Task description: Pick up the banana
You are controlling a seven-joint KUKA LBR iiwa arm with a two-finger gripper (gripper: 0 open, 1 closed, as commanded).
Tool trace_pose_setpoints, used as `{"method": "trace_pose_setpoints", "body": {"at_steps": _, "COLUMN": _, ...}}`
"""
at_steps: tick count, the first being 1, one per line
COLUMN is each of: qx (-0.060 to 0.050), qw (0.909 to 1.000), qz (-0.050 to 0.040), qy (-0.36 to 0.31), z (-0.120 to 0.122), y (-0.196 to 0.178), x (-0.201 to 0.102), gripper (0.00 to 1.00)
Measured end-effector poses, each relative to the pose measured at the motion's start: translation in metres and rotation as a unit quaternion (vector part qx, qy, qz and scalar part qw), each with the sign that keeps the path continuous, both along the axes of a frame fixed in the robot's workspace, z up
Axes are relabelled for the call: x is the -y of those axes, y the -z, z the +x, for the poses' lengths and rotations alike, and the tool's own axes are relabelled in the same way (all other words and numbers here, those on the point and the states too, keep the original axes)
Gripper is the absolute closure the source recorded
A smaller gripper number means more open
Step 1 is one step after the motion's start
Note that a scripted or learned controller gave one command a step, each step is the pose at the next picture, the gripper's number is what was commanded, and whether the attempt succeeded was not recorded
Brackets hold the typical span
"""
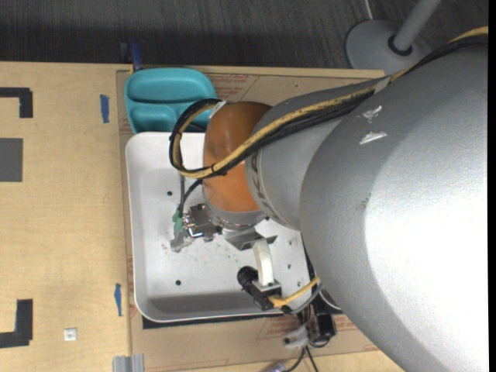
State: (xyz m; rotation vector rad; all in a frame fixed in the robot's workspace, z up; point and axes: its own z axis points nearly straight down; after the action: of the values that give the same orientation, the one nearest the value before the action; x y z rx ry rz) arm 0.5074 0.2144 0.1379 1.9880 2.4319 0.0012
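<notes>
— Where is the banana, and how does it look?
— Nobody can tell. The big grey arm (372, 208) covers much of the white bin (147, 208).
— And the hand (186, 227)?
— It is low in the bin, under the orange band (232, 161). Whether it is spread or pressed together, nobody can tell. A blue-green tub (163, 91) sits just behind the bin.

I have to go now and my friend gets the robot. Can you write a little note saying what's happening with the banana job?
Gripper: low inside the white bin; I can't tell what its fingers are doing.
Banana: I can't spot it; the grey arm covers much of the bin.
A teal tray sits behind the bin.
Done: arm reached into the bin.
Left: find the banana, grab it, lift it.
</notes>
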Motion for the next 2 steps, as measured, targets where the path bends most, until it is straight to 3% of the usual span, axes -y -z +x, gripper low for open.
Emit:
{"method": "trace_pose_setpoints", "body": {"at_steps": 1, "qx": -0.001, "qw": 0.9691, "qz": 0.0016, "qy": 0.247, "z": -0.027, "y": 0.052, "x": 0.002, "gripper": 0.0}}
{"method": "trace_pose_setpoints", "body": {"at_steps": 2, "qx": 0.0, "qw": 0.9692, "qz": 0.0033, "qy": 0.246, "z": -0.025, "y": 0.041, "x": 0.001, "gripper": 1.0}}
